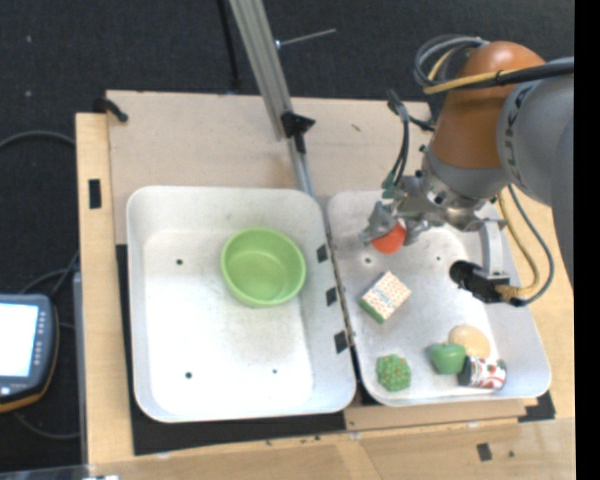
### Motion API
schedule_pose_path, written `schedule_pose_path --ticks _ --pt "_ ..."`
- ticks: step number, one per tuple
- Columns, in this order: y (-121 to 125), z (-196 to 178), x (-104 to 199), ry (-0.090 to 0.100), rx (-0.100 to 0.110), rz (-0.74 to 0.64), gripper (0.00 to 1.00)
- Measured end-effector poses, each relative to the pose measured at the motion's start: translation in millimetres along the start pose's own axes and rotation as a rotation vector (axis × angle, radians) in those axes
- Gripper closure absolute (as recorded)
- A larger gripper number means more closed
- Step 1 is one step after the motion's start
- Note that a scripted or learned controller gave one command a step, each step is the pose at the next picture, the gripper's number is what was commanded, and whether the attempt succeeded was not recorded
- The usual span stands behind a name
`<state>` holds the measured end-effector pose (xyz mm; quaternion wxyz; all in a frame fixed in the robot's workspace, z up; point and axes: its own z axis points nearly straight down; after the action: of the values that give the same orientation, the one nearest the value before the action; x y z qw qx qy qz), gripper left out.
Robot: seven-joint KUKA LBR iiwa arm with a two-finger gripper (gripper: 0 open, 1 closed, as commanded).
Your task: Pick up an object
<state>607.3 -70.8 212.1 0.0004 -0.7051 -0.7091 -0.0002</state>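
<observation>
Gripper is positioned at the upper part of the right bin; an orange-red object sits between its fingers, apparently clamped; judged step: grasp made, lift pending; next move calls for a straight raise without slippage.

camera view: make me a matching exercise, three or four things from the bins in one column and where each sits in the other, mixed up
Things:
1. round green plastic bowl
2. small orange-red object
3. patterned white cube
4. bumpy green ball

Places:
A. near edge of the right bin
B. middle of the right bin
C. left bin
D. under the gripper

Pairs: 1-C, 2-D, 3-B, 4-A
</observation>
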Motion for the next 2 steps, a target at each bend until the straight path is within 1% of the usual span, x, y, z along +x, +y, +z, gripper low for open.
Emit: schedule_pose_path --ticks 1,2 --pt "-5.9 -0.9 48.3 0.001 0.000 -0.001 1.00" --pt "-17.6 -0.6 96.4 0.001 0.001 -0.002 1.00"
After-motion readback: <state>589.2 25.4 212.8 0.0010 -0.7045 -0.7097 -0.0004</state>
